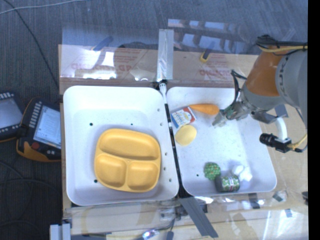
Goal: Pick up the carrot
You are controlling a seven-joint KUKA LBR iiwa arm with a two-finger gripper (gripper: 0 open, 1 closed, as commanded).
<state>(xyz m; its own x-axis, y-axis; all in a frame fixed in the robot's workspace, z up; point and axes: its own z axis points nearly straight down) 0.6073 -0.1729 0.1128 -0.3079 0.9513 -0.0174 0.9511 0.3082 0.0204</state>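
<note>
Your carrot [204,108] lies at the right bin's [260,184] far edge, beside the gripper [220,120]. I cannot tell the jaws' state. It's probably light, stiff, smooth; grip mid-body, across its width.

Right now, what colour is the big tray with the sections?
Yellow. The tray shows in the camera view, inside the left bin.
</note>
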